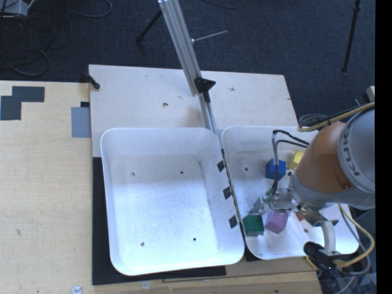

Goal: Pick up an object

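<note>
Count: two white bins on the desk (pixel 141 97), left bin (pixel 122 164) at 9 o'clock, right bin (pixel 245 143) at 3 o'clock. Four small blocks, all in the right bin: one blue block (pixel 275 169), one yellow block (pixel 296 159), one green block (pixel 253 225), one purple block (pixel 276 222).

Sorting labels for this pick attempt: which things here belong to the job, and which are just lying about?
Belongs to the job:
gripper, low in the right bin
purple block
green block
blue block
yellow block

Just lying about:
left bin
metal rail
grey patches on the wooden bench
</note>
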You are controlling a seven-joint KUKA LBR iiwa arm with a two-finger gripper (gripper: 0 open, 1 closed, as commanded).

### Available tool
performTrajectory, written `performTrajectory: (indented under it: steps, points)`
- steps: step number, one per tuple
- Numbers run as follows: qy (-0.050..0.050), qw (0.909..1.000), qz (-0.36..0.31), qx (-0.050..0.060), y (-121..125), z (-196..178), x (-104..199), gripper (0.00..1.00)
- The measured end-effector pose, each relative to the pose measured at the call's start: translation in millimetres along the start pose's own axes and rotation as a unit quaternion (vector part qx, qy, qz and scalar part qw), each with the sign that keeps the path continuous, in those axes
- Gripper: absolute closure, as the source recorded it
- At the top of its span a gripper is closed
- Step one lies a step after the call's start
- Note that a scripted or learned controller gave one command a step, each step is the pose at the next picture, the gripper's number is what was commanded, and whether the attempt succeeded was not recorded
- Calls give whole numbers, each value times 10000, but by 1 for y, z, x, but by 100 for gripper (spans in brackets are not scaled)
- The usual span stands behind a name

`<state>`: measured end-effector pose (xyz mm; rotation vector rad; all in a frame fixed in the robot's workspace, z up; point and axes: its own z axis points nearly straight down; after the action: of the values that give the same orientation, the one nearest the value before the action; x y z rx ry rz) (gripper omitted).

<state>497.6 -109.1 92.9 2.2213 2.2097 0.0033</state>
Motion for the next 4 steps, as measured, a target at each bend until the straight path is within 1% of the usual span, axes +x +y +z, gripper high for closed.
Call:
performTrajectory:
  steps: [1,2,3,4]
  points:
    - [9,10000,-36,15,89,2,-28,0]
    - [19,10000,-51,49,86,-8,-27,100]
    - [19,10000,-66,57,86,-7,-26,0]
    - [12,10000,-37,25,167,4,-74,0]
